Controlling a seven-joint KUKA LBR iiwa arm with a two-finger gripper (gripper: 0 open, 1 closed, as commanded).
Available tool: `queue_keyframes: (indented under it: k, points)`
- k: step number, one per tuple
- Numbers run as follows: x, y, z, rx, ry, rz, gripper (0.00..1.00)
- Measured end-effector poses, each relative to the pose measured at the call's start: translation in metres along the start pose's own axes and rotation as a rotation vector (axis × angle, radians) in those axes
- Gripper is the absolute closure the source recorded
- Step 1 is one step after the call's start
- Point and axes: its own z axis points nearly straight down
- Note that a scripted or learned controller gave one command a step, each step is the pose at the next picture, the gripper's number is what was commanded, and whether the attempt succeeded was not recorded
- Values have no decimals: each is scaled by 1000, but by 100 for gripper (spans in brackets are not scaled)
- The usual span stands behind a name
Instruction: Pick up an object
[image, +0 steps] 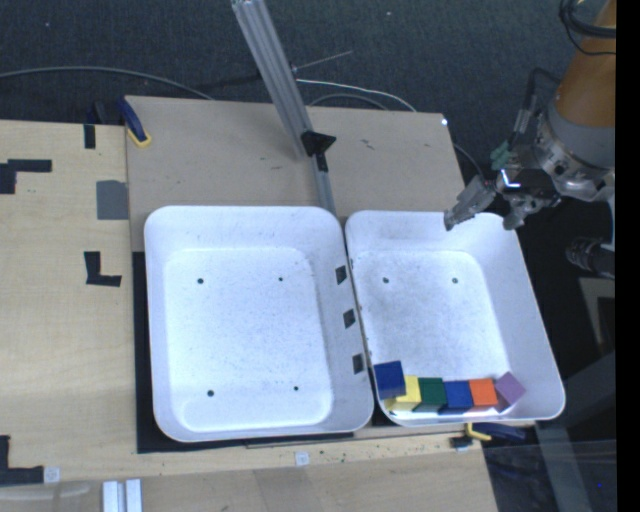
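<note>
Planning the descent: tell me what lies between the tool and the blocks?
Bare white floor of the right bin separates the tool from the blocks, per the camera view.

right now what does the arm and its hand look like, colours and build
The arm at the view's right has an orange band over a pale grey, rounded wrist section. Below it sits a cluttered dark metal hand with two grey fingers, one slim and angled. Thin dark cables run along the wrist. No markings are legible.
</note>
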Motion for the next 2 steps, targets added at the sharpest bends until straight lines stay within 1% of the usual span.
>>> queue_keyframes:
  k: [1, 2]
  points:
    - [15, 42, 11, 2, 0, 0, 0]
    - [31, 51, 34, 6, 1, 1, 0]
